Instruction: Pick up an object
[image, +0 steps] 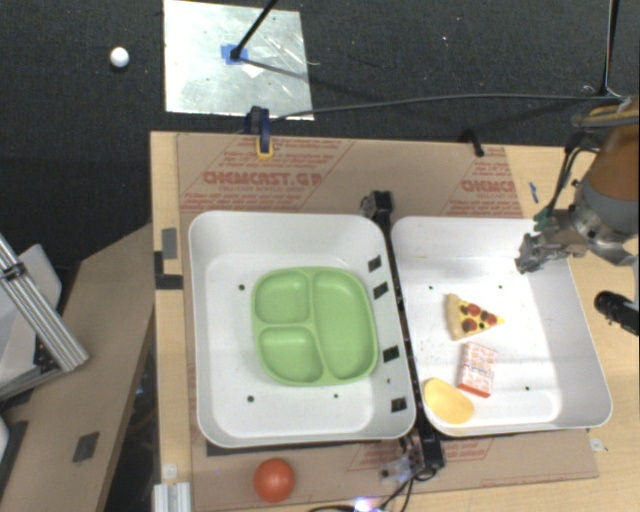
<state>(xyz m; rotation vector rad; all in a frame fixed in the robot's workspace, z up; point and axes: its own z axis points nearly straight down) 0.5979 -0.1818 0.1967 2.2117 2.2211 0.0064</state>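
Observation:
In the right bin (560, 300) lie a toy pizza slice (470, 317), a small red and white packet (477, 368) and a yellow oval piece (448, 400) near the front left corner. My gripper (528, 258) hangs over the bin's back right part, up and to the right of the pizza slice, with nothing seen between its fingers. The arm comes in from the right edge.
The left bin (215, 300) holds a green divided plate (313, 325). A red ball (274, 479) rests on the bench in front of the left bin. Black clips line the seam between the bins. A metal frame stands at the far left.

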